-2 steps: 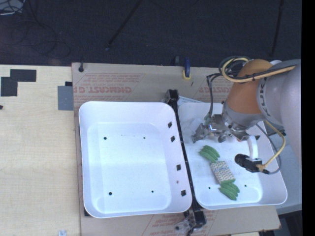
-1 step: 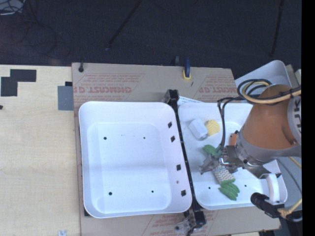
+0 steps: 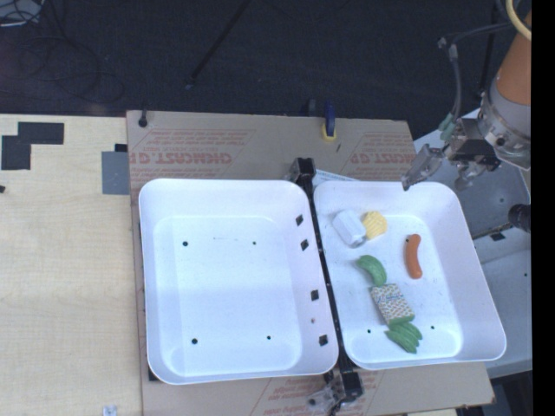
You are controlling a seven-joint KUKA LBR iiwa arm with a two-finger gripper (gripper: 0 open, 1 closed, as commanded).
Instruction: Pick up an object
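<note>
The gripper (image 3: 438, 165) hangs with fingers spread and holding nothing over the right bin's (image 3: 475, 258) far right corner, well apart from the sausage (image 3: 414, 256) below.

2 bins (image 3: 173, 199): white smooth plastic, slight gloss | board (image 3: 373, 141): matt brown cardboard | bench (image 3: 61, 302): pale wood-look, matt
</note>
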